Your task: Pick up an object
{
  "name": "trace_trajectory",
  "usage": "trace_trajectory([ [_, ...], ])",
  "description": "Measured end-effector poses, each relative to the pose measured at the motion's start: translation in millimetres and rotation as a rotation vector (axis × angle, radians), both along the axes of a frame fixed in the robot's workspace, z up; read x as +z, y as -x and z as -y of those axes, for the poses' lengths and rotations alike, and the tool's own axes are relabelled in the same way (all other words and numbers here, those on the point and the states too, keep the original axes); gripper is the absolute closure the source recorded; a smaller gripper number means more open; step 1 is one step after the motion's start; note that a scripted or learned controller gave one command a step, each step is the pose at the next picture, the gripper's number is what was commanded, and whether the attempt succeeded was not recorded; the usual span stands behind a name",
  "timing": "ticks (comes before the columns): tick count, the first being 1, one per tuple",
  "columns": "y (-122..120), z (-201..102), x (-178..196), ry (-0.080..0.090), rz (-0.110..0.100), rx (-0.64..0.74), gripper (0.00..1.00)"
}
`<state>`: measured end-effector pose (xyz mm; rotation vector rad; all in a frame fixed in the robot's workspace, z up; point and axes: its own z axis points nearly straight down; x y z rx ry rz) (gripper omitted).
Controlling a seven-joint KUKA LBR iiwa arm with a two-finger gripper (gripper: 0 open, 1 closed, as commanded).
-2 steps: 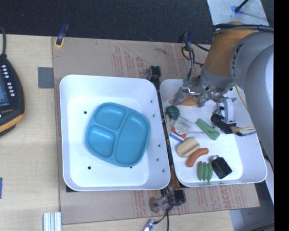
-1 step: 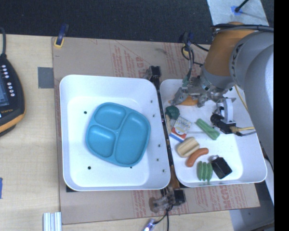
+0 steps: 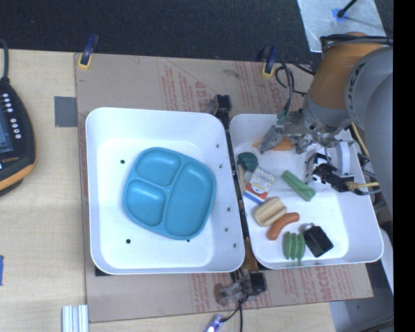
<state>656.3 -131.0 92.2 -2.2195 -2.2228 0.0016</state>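
Two white bins sit on the surface, and the gripper (image 3: 275, 138) hangs low over the right bin (image 3: 360, 244), jaws apart, nothing picked up yet.

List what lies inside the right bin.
The right bin holds a bread roll, sausage, green pods, black block, green stick and packet. The arm covers its upper right corner.

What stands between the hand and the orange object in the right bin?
Nothing visible. The hand is at the far side of the right bin, directly beside the small orange object; the other items lie nearer the camera.
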Motion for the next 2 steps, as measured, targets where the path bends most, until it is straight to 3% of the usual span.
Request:
trace_trajectory([
  [2,-0.1,48.9,0.1,0.000,0.001,0.000,0.00],
])
